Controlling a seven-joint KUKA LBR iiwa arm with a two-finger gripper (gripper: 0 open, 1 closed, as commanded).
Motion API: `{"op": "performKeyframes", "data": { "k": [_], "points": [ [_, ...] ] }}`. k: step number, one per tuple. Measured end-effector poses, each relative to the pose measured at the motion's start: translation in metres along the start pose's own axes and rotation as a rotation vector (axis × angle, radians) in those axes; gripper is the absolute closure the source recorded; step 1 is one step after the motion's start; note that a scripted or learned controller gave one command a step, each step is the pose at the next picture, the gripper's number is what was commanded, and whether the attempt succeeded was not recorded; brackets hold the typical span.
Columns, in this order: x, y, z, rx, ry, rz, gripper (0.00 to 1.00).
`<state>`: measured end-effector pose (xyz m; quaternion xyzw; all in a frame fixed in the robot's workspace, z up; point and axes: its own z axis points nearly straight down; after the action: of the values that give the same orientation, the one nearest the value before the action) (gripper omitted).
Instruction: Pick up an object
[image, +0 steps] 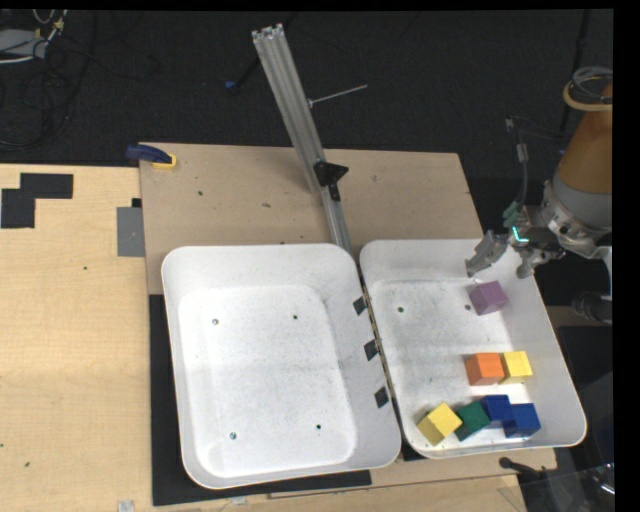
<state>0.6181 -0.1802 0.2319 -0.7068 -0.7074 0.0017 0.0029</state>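
A purple cube (488, 297) lies in the right bin (420, 340) near its far right side. My gripper (505, 257) hangs just above and behind it, its two grey fingers spread apart with nothing between them. Further toward the front of the same bin sit an orange cube (485, 368) and a yellow cube (517, 364) side by side. Along the front rim lie another yellow block (438, 423), a green block (473, 418) and a blue block (512, 414).
The left bin (262, 360) stands beside the right one, joined by black clips (370, 348). A slanted aluminium rail (300, 120) rises behind the bins. The arm's orange band (590, 140) is at the right edge.
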Motion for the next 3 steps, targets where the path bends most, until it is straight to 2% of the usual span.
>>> {"op": "performKeyframes", "data": {
  "k": [1,2,3],
  "points": [
    [0.0,0.001,-0.002,-0.004,-0.001,-0.002,0.0],
    [0.0,-0.003,0.062,0.003,0.001,0.0,0.0],
    [-0.005,0.004,0.117,-0.01,-0.006,0.001,0.0]
  ]
}}
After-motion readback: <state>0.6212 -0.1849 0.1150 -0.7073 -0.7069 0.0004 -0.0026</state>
